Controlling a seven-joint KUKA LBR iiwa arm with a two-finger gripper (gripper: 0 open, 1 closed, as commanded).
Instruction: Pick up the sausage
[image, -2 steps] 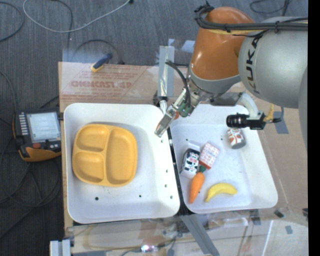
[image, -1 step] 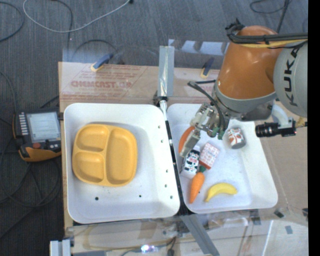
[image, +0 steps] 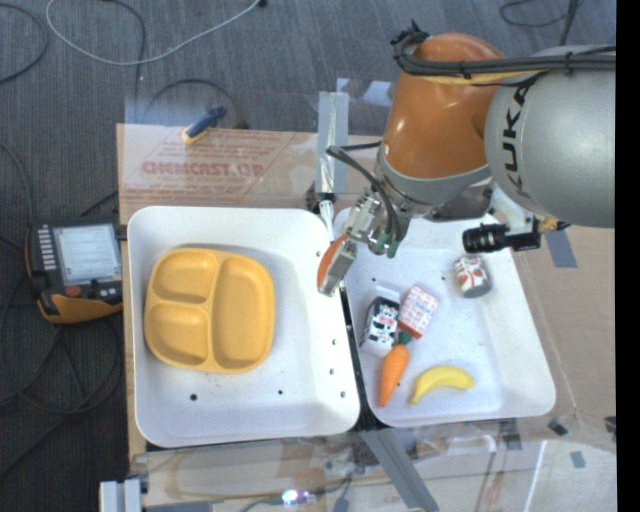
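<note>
Sausage (image: 325, 262), a reddish-orange piece, sits between the fingers of the tool (image: 335, 268), which are closed narrowly on it. The held piece hangs above the ridge where the two white bins meet, at the far end of that ridge, just over the right rim of the left bin (image: 240, 420). The grey arm with its orange band (image: 440, 110) comes in from the far right and slants down toward that spot, covering the far part of the right bin (image: 520, 380).

A yellow divided plate (image: 210, 310) with three compartments lies in the left part of the left bin, flat on the floor of it. In the right bin, a carrot (image: 392, 370) lies near the left wall, its green top pointing away from the near edge. A banana (image: 442, 381) lies just right of the carrot, apart from it. A small black-and-white carton (image: 380, 323) and a red-and-white box (image: 418, 310) stand side by side, touching, just beyond the carrot. A small can (image: 471, 276) lies further right, well apart from them. On the floor left of the bench rests a handheld pendant (image: 75, 265) with a screen.
</note>
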